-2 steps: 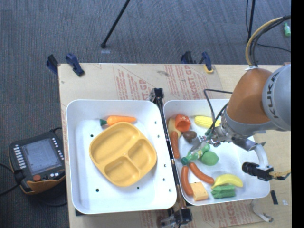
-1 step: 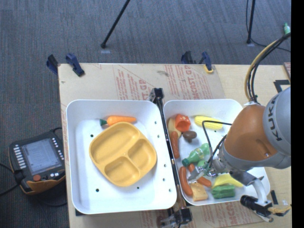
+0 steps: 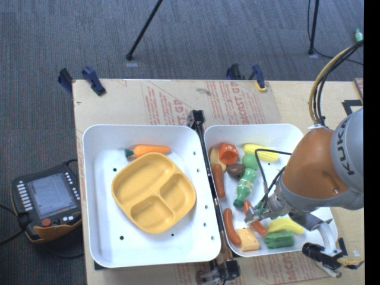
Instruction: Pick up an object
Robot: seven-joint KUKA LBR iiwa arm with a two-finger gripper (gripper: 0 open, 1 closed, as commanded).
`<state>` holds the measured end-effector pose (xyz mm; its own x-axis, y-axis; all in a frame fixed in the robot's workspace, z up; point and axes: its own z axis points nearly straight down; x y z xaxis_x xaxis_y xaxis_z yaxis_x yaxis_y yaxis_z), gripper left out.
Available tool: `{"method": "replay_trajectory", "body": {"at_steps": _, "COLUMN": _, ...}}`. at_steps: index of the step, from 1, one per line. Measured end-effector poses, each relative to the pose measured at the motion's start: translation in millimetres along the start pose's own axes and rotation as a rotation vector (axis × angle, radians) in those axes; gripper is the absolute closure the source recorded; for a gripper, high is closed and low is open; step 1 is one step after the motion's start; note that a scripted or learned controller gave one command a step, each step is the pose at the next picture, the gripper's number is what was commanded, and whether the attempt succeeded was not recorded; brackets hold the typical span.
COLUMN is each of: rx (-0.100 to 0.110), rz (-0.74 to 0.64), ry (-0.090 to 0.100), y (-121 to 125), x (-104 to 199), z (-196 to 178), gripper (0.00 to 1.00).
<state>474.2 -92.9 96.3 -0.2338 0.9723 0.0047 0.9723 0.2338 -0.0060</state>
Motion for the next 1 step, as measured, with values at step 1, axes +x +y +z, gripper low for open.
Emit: {"method": "replay_trajectory", "body": {"at_steps": 1, "rx": -0.003, "rz": -0.121, "ry": -0.003, "y": 19.4, "x": 77.8, "z": -90.8, "gripper": 1.00}}
